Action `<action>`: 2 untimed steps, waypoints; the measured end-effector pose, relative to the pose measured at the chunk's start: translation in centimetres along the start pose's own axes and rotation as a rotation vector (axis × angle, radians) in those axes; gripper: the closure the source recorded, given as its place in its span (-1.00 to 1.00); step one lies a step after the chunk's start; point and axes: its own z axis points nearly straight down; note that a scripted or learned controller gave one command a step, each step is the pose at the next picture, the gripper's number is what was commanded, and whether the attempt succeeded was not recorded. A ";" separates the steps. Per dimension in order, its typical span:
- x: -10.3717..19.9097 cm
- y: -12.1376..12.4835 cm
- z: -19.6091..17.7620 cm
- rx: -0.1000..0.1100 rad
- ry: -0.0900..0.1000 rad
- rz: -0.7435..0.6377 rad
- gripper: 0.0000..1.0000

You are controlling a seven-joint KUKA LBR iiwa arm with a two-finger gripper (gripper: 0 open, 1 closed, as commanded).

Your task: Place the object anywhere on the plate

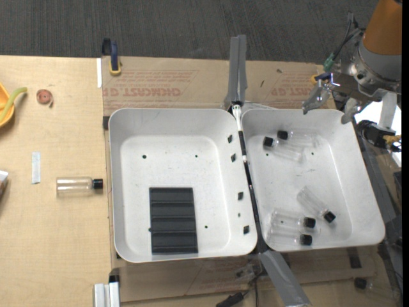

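Observation:
A black ribbed plate (172,220) lies flat in the front part of the left bin (128,133). Several clear vials with black caps lie in the right bin (358,165): two near the back (291,147), one at the front right (314,202) and two side by side at the front (286,226). My gripper (327,112) hangs above the right bin's back rim, open, with nothing between its fingers. It is well apart from every vial and from the plate.
On the bench left of the bins lie a clear bottle with a black cap (78,184), a white strip (36,168), a small red disc (43,96) and a yellow object (6,104). A grey divider (238,69) rises between the bins at the back.

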 end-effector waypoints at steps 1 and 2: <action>-4.7 1.2 -9.4 0.001 0.000 0.063 -1.00; -8.0 6.4 -15.1 0.002 0.000 0.206 -1.00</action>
